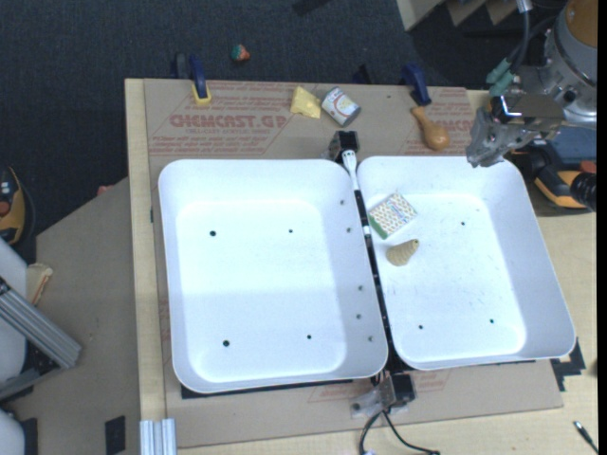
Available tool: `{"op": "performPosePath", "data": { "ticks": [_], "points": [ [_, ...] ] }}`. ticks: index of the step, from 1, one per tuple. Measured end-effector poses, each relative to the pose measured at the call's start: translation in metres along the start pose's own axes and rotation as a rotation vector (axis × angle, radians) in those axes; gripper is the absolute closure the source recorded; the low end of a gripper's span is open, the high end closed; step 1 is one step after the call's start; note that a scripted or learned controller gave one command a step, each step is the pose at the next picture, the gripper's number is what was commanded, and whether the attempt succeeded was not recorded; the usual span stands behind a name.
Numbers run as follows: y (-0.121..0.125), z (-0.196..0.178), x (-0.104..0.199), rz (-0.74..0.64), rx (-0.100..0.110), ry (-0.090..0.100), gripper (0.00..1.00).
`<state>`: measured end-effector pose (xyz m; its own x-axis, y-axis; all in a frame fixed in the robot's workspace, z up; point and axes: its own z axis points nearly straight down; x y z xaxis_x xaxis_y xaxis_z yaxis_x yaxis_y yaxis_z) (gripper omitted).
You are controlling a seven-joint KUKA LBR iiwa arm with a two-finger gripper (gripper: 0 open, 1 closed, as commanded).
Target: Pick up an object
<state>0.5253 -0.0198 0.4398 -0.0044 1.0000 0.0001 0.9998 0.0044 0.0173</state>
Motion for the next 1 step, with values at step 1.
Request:
{"op": "performPosePath", "data": {
  "ticks": [1],
  "points": [
    [-0.0291,0.0847,0.0582,-0.002,0.028,0.001,1.00]
  ]
}}
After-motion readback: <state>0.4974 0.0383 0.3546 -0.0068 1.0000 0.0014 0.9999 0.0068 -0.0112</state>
